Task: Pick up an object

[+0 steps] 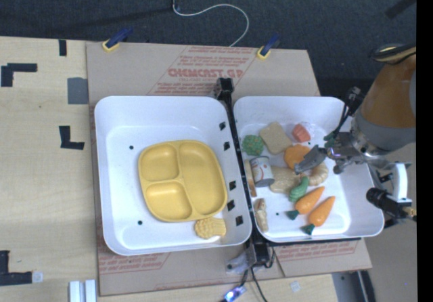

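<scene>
The right bin [338,108] holds several toy foods: a green broccoli [254,144], a beige bread slice [275,137], a red piece [301,133], an orange ball [295,156], a small can [261,172], a green pepper [298,190] and two carrots [310,200] [322,210]. My gripper [312,160] reaches in from the right and hovers over the middle of this bin, just right of the orange ball and above a beige lump [318,173]. I see nothing held in it.
The left bin [111,158] carries a yellow divided plate [181,180] with a yellow corn piece [210,227] at its front edge. A small beige piece [260,211] lies by the right bin's left wall. A white cable [210,8] runs behind the bins.
</scene>
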Controlling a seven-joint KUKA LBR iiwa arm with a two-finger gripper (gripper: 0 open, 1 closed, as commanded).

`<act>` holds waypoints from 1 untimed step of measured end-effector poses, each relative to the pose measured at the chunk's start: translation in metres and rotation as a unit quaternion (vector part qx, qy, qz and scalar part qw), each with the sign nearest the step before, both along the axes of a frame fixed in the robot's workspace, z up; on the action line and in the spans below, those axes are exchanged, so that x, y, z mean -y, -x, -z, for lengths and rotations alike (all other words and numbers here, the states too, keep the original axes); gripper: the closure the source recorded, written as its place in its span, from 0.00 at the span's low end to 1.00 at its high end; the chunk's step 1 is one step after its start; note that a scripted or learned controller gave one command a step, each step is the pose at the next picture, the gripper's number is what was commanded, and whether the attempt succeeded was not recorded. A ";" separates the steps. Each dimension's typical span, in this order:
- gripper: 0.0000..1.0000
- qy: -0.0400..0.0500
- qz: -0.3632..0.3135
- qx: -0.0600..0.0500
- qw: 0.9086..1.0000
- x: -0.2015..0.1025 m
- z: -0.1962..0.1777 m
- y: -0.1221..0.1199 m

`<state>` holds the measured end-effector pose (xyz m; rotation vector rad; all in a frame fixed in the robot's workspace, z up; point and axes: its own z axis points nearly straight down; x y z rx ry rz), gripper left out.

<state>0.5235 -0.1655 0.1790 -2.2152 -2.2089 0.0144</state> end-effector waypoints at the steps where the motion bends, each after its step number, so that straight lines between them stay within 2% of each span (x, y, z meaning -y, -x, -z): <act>1: 0.00 0.001 -0.002 0.007 1.000 0.000 -0.007 -0.003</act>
